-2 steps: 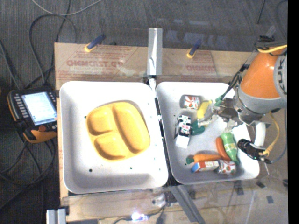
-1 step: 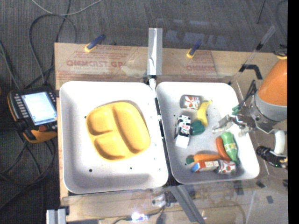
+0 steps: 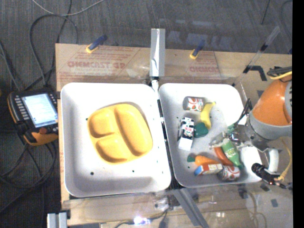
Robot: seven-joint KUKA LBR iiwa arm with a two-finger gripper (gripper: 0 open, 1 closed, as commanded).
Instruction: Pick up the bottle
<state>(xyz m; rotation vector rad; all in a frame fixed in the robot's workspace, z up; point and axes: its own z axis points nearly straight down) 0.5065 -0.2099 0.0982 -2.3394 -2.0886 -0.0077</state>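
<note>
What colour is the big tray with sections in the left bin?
Yellow. The divided tray shows best in the camera view.

Arm [image 3: 273, 110] cut by right edge.

A yellow divided tray [image 3: 120, 132] sits in the left bin [image 3: 71, 141], while a can [image 3: 193, 103], a banana [image 3: 207, 112] and a carton [image 3: 186, 133] crowd the right bin [image 3: 171, 127]; a pendant [image 3: 32, 110] lies left.

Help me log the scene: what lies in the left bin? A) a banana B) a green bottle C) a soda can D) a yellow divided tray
D: the yellow divided tray lies alone in the left bin; the small items lie in the right bin.
</note>
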